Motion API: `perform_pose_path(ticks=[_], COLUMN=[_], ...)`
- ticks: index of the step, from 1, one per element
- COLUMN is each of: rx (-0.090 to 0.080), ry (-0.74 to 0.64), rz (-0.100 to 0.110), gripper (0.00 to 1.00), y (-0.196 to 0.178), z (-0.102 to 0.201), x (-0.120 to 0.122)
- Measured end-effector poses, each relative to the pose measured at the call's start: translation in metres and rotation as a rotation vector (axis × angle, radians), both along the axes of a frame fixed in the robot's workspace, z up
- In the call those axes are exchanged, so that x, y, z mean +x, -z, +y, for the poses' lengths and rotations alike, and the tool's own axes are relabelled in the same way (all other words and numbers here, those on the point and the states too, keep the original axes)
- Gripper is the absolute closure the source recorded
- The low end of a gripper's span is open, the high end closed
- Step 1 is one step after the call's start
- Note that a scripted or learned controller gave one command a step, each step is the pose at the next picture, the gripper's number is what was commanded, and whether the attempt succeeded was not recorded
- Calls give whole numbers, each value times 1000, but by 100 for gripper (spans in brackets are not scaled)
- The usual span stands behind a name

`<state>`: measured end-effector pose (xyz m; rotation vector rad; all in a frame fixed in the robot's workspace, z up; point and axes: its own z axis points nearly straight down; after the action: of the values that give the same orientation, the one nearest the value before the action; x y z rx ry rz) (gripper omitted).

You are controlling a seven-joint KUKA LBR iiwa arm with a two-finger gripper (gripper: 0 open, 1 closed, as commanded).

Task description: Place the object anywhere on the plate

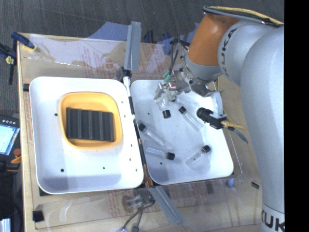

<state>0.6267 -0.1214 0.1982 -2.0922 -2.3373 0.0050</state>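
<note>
several clear vials with black caps are seen scattered across the right bin, while the gripper is poised over that bin's far left part, just below the orange band of the grey arm. one capped vial is seen directly under the fingertips, its black cap turned toward the near side; whether it is touched or gripped cannot be told, as the clear glass blends into the metal of the fingers. how far the fingers are parted cannot be told either. a second vial lies just to the right of the first, and others are spread nearer: one by the bin's left wall, one near the middle, one toward the near right. in the left bin, a yellow plate with a dark ribbed centre is set, well apart from the gripper and all the vials.
</note>
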Motion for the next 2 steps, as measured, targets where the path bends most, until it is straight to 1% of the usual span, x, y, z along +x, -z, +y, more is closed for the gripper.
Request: perform_pose_path(ticks=[1,2], rx=[-1,1], ry=[-260,-444], rz=[-5,-2], gripper=[100,100], y=[-43,7], z=[72,92], x=[28,8])
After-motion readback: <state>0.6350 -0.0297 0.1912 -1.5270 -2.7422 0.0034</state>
